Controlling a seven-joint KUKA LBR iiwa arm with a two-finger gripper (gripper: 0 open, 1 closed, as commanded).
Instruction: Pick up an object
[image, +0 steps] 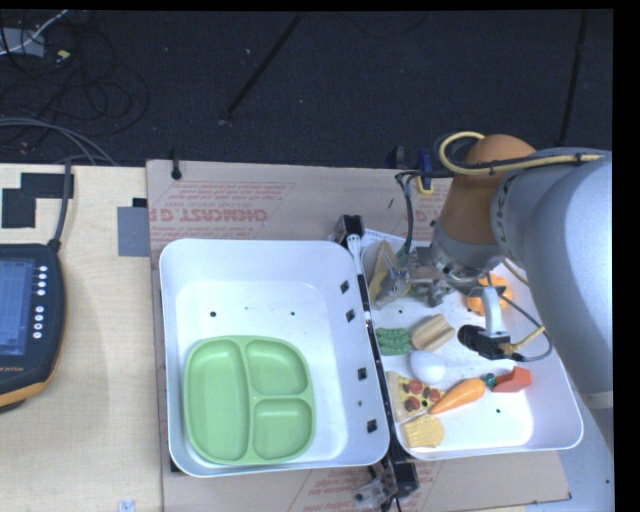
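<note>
The gripper (415, 283) sits low at the right bin's (560, 430) upper-left corner; I cannot tell its state. Toy food clusters below it: bread (432, 331), egg (427, 367), carrot (459, 396). Crowding risks a glancing miss against the bin wall.

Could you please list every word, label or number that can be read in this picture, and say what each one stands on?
"CHEMCAST", or close to it, in red print that appears upside down on the brown sheet under the bins; the finer red lines beside it are too blurred to read.
Red print on the same sheet's lower edge: too blurred to read.
The handheld pendant screen: too small and blurred to read.
</note>
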